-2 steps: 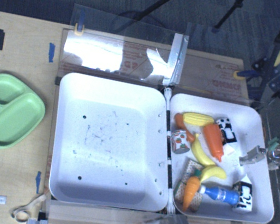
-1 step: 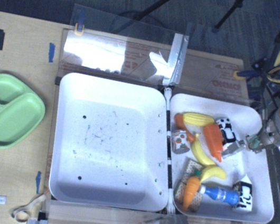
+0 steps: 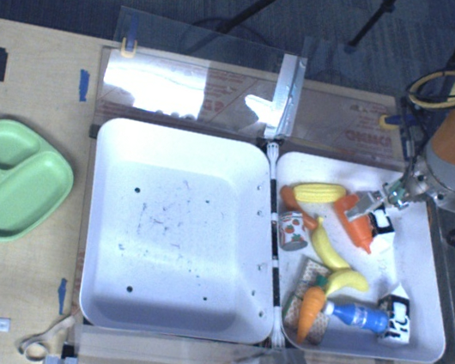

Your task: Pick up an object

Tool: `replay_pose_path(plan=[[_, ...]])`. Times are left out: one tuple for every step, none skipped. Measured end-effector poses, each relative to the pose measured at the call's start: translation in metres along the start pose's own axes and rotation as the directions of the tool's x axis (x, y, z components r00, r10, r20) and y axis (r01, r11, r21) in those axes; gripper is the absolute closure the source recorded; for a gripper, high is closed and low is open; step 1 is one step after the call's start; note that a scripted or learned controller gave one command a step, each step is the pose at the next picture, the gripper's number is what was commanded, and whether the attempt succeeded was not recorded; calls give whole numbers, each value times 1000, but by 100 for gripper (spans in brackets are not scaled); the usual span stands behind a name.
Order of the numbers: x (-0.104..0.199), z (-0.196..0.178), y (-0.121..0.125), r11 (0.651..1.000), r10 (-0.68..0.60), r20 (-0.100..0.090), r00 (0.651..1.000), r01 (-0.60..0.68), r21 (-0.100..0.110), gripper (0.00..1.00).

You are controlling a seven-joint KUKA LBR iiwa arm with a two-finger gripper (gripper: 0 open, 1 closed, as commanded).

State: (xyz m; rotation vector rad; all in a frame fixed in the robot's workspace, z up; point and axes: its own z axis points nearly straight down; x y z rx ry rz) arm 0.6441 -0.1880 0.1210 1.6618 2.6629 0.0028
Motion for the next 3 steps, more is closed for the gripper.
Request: replay_pose_path(plan=[[8,27,-20,995,99,13,995,-99,-16,0],[8,16,-18,995,99,13,995,-98,-19,100],[69,-91,9,988,158,-1,988,-158,2,100]])
